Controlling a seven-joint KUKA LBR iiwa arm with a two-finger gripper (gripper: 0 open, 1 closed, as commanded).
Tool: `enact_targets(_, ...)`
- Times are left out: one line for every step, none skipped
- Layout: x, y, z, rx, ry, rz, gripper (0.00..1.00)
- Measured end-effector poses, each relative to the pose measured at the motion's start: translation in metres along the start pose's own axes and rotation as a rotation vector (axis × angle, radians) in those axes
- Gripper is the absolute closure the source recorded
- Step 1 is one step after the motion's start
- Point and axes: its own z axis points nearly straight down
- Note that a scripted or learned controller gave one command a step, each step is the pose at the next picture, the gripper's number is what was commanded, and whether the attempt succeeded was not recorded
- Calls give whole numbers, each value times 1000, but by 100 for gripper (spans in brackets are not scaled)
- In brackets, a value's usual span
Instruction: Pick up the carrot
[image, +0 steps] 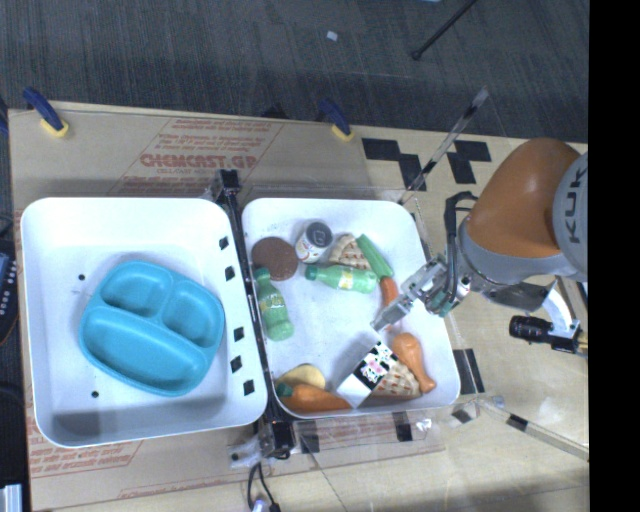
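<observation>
A: Carrot (389, 292) sits in the right bin (300, 212), beside the green pepper (375, 257), right under my claw (400, 308).

B: Grip?

A: Can't tell. My claw hangs over its lower end, by the chicken leg (412, 360).

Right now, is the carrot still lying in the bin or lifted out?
Lying in the bin. The carrot rests on the floor of the right bin, beside the gripper, not visibly between its fingers.

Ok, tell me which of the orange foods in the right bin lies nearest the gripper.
The small carrot, just left of the gripper beside the green vegetable. The chicken leg and the big carrot lie farther toward the front.
</observation>
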Motion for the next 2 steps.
enact_targets(-3,4,95,1,6,127,0)
enact_targets(-23,26,93,-2,-4,-56,0)
